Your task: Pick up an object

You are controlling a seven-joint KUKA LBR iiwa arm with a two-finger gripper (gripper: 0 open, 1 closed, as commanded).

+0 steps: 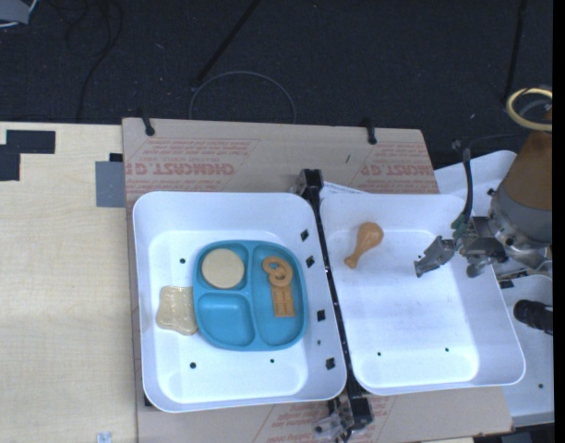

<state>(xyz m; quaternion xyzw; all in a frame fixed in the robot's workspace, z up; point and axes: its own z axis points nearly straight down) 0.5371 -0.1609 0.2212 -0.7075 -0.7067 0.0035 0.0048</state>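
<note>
A tan drumstick-shaped toy lies in the upper left part of the right bin. My gripper hangs over the right side of that bin, right of the drumstick and apart from it, with nothing seen between its fingers. In the left bin a blue divided tray holds a round tan biscuit and a brown key-shaped piece. A pale bread-like piece lies just left of the tray.
The black divider runs between the two bins. Cardboard lies under and behind the bins. A light wooden bench top extends to the left. Cables trail across the dark floor at the back.
</note>
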